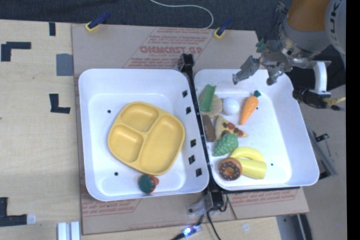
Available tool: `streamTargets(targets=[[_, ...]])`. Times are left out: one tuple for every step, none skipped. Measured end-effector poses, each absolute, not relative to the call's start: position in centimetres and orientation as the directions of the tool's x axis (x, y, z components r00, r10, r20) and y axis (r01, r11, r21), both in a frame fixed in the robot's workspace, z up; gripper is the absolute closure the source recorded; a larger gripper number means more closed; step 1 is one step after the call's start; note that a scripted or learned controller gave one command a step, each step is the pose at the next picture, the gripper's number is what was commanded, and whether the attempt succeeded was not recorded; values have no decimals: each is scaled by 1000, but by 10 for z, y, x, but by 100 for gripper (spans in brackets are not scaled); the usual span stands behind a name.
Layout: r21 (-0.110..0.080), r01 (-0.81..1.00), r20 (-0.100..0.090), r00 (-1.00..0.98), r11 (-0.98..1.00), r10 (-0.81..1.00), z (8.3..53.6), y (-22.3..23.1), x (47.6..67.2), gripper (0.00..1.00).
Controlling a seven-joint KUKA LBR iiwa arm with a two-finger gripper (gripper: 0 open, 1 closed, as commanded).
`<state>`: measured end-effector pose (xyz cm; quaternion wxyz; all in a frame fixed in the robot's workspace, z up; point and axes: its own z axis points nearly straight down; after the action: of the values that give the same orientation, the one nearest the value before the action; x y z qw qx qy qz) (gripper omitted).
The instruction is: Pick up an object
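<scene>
Gripper [259,72] poised above the far edge of the right bin [292,137], fingers spread wide, nothing between them. Just nearside of it in that bin: toy carrot [248,109], white ball [230,105], green block [207,96]. Toward the bin's near edge: banana [250,153], grapes [225,143], doughnut [229,168]. In the left bin [93,121]: yellow divided plate [147,137], small red-green fruit [148,183] by the near edge.
</scene>
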<state>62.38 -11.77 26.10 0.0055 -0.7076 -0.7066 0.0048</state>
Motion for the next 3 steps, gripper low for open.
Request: streamTargets(targets=[[-1,1000,-1,-1,1,1000,269,-118,626,0],[-5,1000,-1,-2,2,1000,224,-113,630,0],[-4,1000,-1,-1,1,1000,181,-114,626,0]])
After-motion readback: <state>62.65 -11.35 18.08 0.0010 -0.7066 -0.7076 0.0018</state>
